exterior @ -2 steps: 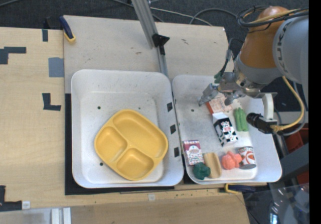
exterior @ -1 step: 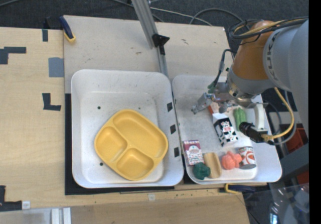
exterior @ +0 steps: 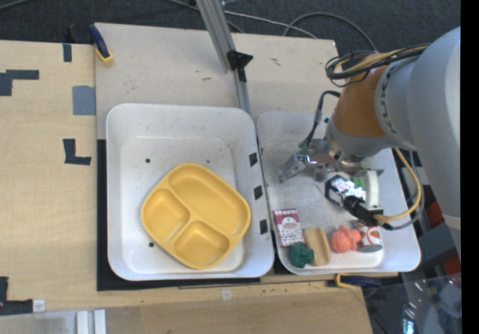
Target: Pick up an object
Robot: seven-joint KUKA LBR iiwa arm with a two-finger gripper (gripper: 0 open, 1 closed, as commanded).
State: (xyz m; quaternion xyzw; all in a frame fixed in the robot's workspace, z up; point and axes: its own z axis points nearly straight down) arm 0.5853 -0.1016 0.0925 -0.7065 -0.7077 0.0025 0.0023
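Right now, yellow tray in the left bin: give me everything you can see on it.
The yellow tray looks like moulded plastic, with rounded corners and three compartments: one long, two smaller. It lies flat, face up, turned at an angle on the floor of the left bin, toward the near right corner. All its compartments look bare.

Toys crowding rt bin's near edge

A small red-and-white printed carton lies flat near the front of the right shallow white bin, close to its left wall. Just beside it, a dark green crumpled soft lump sits at the front rim, touching a tan oblong bun-like piece that lies lengthwise. To the right, an orange knobbly rounded toy rests against a red-and-white small item, too blurred to identify.
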